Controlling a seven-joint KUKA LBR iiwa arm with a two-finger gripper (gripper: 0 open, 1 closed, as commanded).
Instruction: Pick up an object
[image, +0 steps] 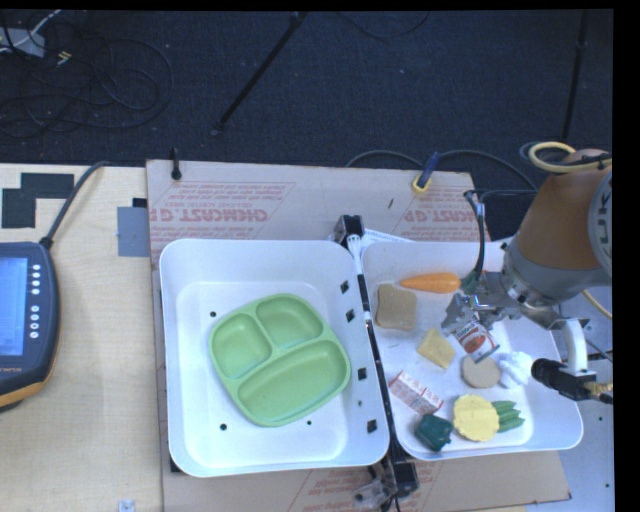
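Arm (560, 235) low, hand (468, 318) over right bin (560, 435).

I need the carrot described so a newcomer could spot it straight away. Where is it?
Look in the right-hand white bin, the one crowded with small toy foods. Go to its far edge, beside the hand. The carrot lies flat there, the only long, bright orange piece, just beyond the tan bread-like block.
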